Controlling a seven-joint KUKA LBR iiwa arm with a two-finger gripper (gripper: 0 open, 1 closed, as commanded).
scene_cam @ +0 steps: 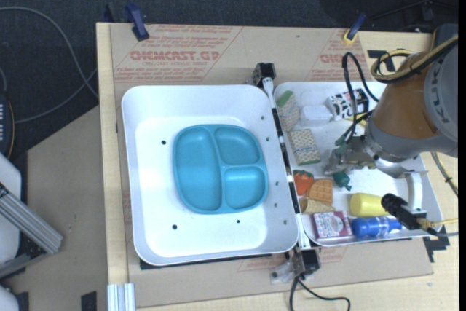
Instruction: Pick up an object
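Gripper [342, 164] sits low inside the right white bin [415, 189], at the end of a grey arm with an orange band [400, 109] that reaches in from the right; it is a dark, partly blurred shape, and whether it is open, closed or holding anything cannot be told from this overhead camera view. Objects crowd the right bin around it. Just below and to its left lies a tan, cracker-like square [320, 191], with a small orange-red piece [303, 179] touching that square's left side. Above the gripper rests a pale speckled rectangular packet [304, 146], and higher still a white rounded item [316, 113] beside a small black-and-white printed object [344, 105]. Toward the bin's near edge lie a yellow object [366, 204], a blue bottle-like object [375, 228] and a pink-labelled packet [329, 224], close together in a row. The left white bin [145, 156] holds a blue divided plate [218, 167] with three compartments, lying flat near the middle. Both bins rest side by side on a tan counter [175, 47] printed with red lettering.
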